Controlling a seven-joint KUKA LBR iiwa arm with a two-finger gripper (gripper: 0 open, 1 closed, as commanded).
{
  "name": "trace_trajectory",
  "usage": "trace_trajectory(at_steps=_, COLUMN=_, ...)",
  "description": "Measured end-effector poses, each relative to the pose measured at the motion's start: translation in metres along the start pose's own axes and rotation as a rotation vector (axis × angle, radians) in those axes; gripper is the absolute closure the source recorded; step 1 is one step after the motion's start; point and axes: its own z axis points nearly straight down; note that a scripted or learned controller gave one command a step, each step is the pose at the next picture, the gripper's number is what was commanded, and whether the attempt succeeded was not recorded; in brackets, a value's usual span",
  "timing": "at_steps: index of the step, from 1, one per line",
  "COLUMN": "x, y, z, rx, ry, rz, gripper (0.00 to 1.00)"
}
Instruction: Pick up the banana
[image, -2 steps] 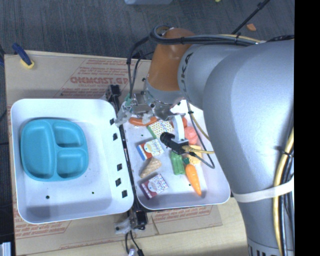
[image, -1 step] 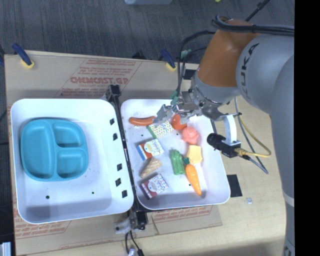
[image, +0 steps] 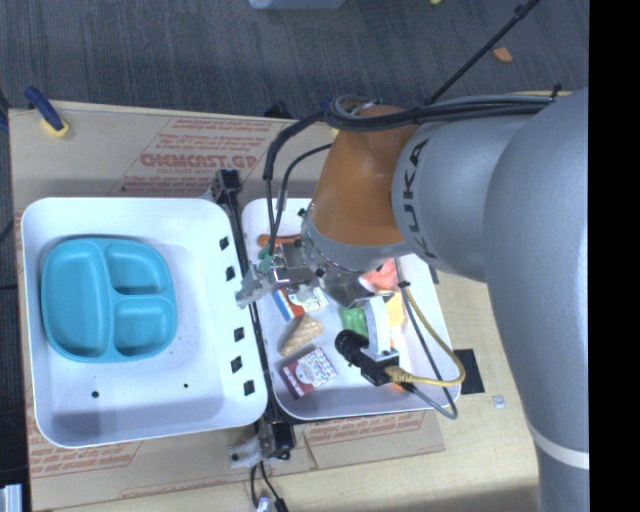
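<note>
Arm low over the right bin (image: 345, 405), hand (image: 290, 285) buried among clutter near the divider; cannot tell its state. Banana (image: 397, 310): likely the yellow strip just beside the green item (image: 354, 320), partly hidden. Nothing visibly lifted; pick not yet done.

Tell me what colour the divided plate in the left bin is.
Light blue, a turquoise shade. The divided plate shows plainly in the camera view, lying in the left bin.
</note>
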Motion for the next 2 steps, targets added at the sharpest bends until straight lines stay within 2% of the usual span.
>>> trace_trajectory(at_steps=1, x=0.061, y=-0.008, z=0.004, rx=0.0, ry=-0.001, rz=-0.143, gripper=0.0)
trace_trajectory(at_steps=2, x=0.06, y=-0.008, z=-0.006, rx=0.001, ry=-0.001, rz=-0.145, gripper=1.0)
